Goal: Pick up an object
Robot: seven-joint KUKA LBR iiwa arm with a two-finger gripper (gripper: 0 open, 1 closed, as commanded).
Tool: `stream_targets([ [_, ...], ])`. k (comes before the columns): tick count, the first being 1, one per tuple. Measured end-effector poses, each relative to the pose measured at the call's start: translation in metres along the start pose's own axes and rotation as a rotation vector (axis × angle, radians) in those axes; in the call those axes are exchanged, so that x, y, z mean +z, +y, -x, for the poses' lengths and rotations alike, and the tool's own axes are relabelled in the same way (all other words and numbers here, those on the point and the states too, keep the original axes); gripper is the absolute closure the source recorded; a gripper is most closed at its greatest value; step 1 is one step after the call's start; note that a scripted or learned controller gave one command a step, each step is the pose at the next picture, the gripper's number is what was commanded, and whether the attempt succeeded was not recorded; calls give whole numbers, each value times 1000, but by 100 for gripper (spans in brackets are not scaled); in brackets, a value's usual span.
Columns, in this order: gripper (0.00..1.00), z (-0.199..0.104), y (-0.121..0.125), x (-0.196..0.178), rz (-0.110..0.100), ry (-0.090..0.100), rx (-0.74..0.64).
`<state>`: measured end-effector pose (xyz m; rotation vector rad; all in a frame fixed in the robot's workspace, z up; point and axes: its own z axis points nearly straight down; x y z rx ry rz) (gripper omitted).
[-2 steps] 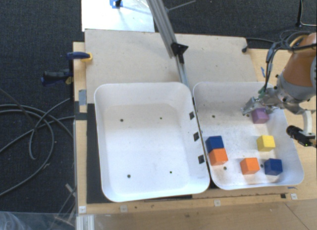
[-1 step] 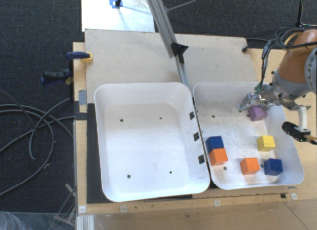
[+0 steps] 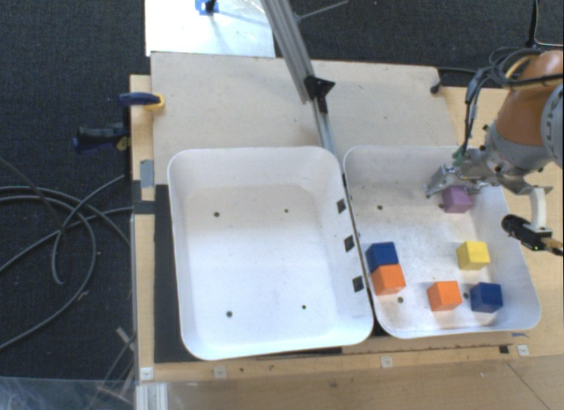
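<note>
The jaws [image 3: 460,181] are sitting low in the right bin [image 3: 529,316], at its far side, directly over a purple block [image 3: 456,198] that is lying just under and between the fingertips. Whether the jaws are closing on it or standing apart I cannot tell. Nearer the camera a yellow block [image 3: 472,254], two orange blocks [image 3: 444,294] and two blue blocks [image 3: 486,297] are resting. The left bin [image 3: 181,223] is lying alongside on the surface [image 3: 229,100].

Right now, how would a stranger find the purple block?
Look in the right shallow white bin, at its far side. The small purple cube lies just under the grey arm's hand. It is the one purple block, apart from the blue, orange and yellow ones nearer the camera.
</note>
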<state>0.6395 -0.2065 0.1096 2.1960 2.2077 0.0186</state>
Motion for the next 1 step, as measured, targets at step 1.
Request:
stream_targets([
  [1,0,2,16,15,-29,11,4],
])
